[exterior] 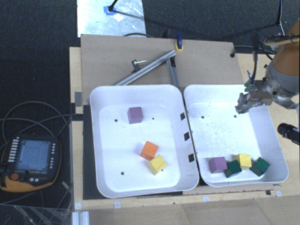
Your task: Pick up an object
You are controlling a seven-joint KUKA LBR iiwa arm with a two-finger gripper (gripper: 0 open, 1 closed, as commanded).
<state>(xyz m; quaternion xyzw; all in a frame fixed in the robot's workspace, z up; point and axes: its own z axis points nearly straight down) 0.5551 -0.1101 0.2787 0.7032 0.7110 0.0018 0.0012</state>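
Here the arm hangs over the right bin's far edge, with every block lying loose below and nothing lifted.

In the left shallow white plastic bin (101,139), a matte purple cube (135,115) sits alone toward the far edge, while an orange cube (149,150) and a yellow cube (157,164) touch nearer the front edge. In the right glossy white bin (269,125), a purple cube (217,164), dark green block (232,168), yellow block (244,161) and second green block (259,166) crowd the front edge. The grey metal gripper (243,105) hovers by the far right corner; whether its tips are apart I cannot tell. Best, I judge, to descend squarely on flat faces of an isolated cube, avoiding the packed row.
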